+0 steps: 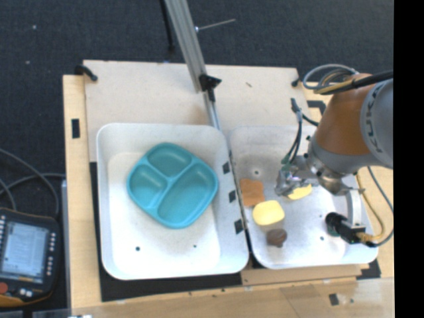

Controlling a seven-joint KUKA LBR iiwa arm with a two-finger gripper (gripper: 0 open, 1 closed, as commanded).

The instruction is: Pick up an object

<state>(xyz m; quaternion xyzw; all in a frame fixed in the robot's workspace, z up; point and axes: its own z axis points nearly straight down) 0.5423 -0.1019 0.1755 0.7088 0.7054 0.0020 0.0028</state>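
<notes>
Your gripper (289,183) sits low in the right bin (265,141), right of centre frame, touching a pale yellow piece (301,192). You can't tell its opening. A yellow block (268,212) lies just below-left.

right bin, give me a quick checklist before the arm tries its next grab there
1. Tool over the right bin: ok.
2. Target near the tool: ok, a pale yellow piece lies right beside it.
3. Anything held already: cannot tell.
4. Neighbours apart from the target: ok, the yellow block, orange-brown piece and dark brown piece lie left of it and below it.
5. Teal divided plate out of the way: ok, in the left bin.
</notes>
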